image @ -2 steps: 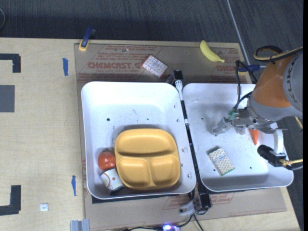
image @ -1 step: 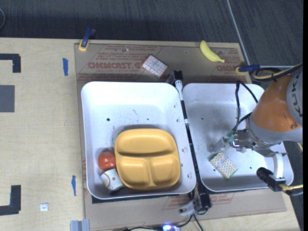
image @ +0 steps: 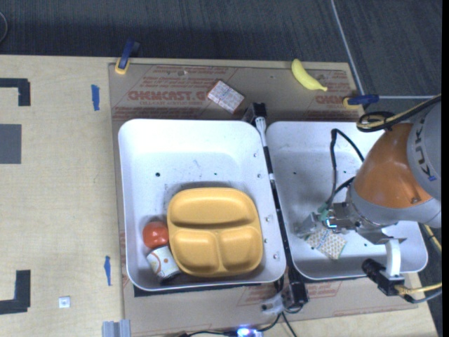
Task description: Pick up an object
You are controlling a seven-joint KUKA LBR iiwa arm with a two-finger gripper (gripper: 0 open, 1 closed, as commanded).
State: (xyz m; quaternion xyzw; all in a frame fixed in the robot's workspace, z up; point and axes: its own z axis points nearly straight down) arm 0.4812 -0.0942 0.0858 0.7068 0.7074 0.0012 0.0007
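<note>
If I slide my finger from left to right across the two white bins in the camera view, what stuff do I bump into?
Small orange-red ball → big yellow plastic tray with compartments → black divider bar between the bins → small patterned cloth-like patch under the pincer → grey arm with its orange band.

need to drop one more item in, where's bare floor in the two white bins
Left white bin: the far half, beyond the yellow divided plastic tray, is bare. Its near half is crowded by that tray and the orange-and-white toy.

Right white bin: the far-left corner is bare. The arm's gripper and a patterned packet crowd the near part.
</note>
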